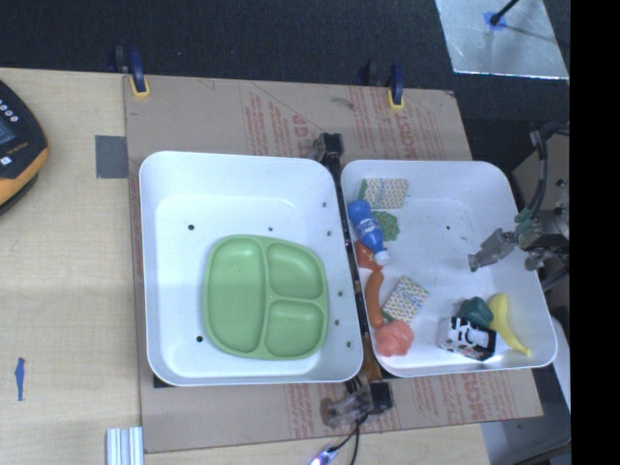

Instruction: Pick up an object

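**Two bins on counter: contents**

Left bin (165, 260): one green divided plate (264, 297), lying flat.

Right bin (455, 197): blue bottle (368, 229) and orange carrot-shaped toy (373, 298) along the left wall; two patterned packets (387, 193) (405, 298); pink lump (393, 338); black-and-white item (469, 337) beside a banana (509, 324).

End effector (489, 250): over the right bin's right side, nothing visible between its fingers.

right bin (441, 187) | blue bottle (367, 226) left wall | yellow banana (510, 324) right corner | orange carrot (373, 294) left
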You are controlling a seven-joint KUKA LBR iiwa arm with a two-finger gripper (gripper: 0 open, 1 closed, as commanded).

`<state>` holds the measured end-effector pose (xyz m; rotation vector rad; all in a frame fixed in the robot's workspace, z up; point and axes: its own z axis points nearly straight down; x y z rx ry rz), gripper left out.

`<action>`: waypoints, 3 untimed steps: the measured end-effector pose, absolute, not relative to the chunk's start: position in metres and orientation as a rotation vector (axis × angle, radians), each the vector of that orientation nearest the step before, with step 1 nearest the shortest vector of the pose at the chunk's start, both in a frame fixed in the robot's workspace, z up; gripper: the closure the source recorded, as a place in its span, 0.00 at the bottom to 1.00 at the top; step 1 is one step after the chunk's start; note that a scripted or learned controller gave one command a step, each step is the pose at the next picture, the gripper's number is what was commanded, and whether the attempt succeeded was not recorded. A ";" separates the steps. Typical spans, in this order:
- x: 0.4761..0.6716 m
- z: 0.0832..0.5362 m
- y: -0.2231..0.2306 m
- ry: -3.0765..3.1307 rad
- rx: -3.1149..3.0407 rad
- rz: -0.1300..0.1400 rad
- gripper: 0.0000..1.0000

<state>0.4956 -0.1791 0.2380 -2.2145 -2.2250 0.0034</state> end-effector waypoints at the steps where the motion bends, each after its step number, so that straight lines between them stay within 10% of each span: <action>1: 0.528 0.138 -0.109 -2.225 -2.211 0.006 0.00; 3: 0.606 0.092 -0.109 -2.225 -2.214 0.006 0.00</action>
